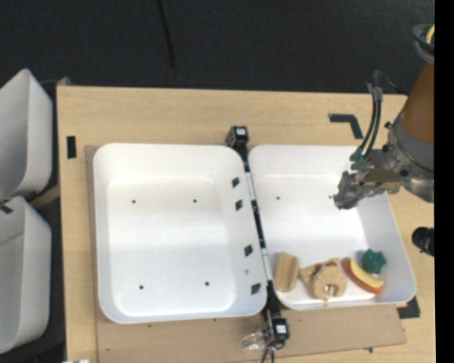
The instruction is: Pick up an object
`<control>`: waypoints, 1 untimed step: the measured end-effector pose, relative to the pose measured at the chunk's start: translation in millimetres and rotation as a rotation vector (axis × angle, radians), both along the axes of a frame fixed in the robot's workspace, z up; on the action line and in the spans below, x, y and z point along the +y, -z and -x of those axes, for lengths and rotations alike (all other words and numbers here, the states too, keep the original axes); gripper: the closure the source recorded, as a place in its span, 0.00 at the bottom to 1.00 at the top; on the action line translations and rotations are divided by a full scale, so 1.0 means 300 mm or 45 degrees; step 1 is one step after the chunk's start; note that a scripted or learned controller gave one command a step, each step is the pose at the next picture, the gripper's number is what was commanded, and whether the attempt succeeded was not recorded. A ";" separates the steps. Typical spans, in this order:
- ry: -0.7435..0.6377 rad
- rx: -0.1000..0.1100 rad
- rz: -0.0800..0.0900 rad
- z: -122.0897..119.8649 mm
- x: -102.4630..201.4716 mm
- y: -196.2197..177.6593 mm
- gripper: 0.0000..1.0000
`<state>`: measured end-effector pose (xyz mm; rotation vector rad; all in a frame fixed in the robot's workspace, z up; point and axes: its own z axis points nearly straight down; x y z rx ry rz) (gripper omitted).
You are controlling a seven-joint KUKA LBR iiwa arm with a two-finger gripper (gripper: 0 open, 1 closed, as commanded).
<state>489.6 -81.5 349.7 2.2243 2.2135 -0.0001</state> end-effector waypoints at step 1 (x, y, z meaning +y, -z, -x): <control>-0.002 0.019 -0.004 0.008 -0.058 0.489 1.00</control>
